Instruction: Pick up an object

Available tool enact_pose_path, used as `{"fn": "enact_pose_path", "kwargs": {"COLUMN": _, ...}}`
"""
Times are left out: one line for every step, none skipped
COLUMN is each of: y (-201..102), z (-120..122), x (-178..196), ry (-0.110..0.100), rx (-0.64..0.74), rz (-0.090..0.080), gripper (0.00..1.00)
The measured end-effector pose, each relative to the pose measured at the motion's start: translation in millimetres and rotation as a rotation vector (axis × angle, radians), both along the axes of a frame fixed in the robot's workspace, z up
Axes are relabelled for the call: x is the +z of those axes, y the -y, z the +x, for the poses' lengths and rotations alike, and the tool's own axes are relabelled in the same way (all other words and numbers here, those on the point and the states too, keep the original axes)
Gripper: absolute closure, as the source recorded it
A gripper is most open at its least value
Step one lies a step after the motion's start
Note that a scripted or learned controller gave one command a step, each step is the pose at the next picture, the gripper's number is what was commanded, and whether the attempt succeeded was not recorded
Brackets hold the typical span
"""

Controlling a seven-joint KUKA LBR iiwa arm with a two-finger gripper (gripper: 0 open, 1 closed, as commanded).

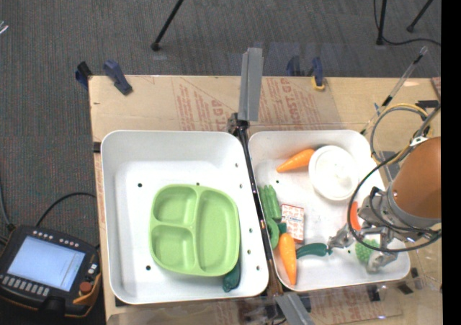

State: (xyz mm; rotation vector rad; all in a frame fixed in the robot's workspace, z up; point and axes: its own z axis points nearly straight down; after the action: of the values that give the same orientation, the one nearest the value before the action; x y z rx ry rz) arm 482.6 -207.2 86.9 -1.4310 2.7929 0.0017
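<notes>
Low over the right bin (302, 145) hangs my gripper (371, 248), beside the white bowl (333, 170); whether it grips anything I cannot tell. Carrots (288, 257) below the bowl lie unlifted, so picking remains.

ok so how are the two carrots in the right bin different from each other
The upper carrot lies near the back of the right bin, tip pointing left, its wide end touching the white plate. The lower carrot lies near the front wall, tip pointing toward the front, next to the small red box. The upper one looks slightly paler. Both are orange, tapered and lying flat.
</notes>
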Motion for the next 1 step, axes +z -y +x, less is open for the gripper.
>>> {"fn": "enact_pose_path", "kwargs": {"y": -0.4, "z": -4.8, "x": -0.3, "ry": -0.005, "rx": 0.066, "rz": 0.0, "gripper": 0.0}}
